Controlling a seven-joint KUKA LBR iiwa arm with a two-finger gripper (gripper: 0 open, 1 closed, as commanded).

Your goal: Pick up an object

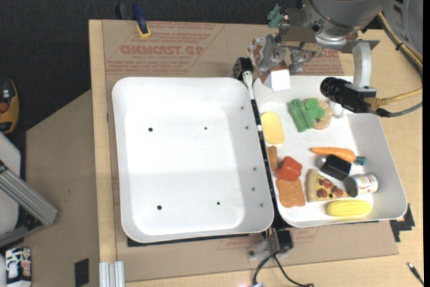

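Two bins: white, shallow, side by side on a cardboard-covered bench (pixel 175 44).
Left bin (pixel 134 104): a bare white floor with four small dark dots.
Right bin (pixel 393 171): holds the toy food, just right of the shared rim.
Along the left wall: a pale yellow piece (pixel 272 127), then a red pepper (pixel 289 168) and an orange-brown slab (pixel 291 193) below it.
Middle: a green toy (pixel 306 113), a carrot (pixel 332 153), a pizza slice (pixel 321 186).
Front right: a yellow corn cob (pixel 348 208), a small white can (pixel 366 183) just above it.
White block (pixel 280 80): at the right bin's far edge, directly under the gripper.
Gripper (pixel 287 62): hangs over the right bin's far edge, just above the white block; whether the fingers are parted or closed cannot be told, nor whether they hold the block.
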